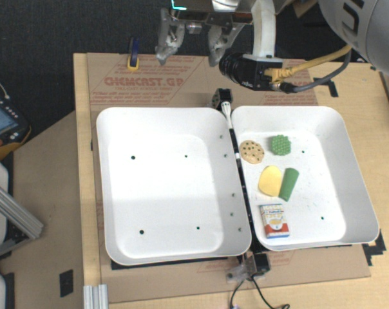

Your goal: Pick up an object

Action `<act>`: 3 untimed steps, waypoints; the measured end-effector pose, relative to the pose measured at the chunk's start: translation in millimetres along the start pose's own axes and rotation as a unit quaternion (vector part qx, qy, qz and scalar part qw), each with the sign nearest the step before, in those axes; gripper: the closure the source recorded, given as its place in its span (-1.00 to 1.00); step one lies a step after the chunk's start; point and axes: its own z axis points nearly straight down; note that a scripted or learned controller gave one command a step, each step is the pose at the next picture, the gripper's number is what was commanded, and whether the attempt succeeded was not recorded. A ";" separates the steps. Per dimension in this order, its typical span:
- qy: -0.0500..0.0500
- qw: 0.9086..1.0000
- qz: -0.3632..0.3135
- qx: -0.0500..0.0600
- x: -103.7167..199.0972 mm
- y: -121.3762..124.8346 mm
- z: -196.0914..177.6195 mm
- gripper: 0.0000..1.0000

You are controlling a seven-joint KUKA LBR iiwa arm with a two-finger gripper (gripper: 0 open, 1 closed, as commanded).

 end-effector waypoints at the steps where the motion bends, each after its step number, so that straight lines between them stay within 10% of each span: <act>1: 0.001 1.000 -0.001 -0.002 0.8 0.3 -11.1 1.00; 2: -0.003 1.000 0.000 0.010 0.0 -72.3 141.2 1.00; 3: -0.004 1.000 0.002 0.011 -23.6 -88.3 314.7 1.00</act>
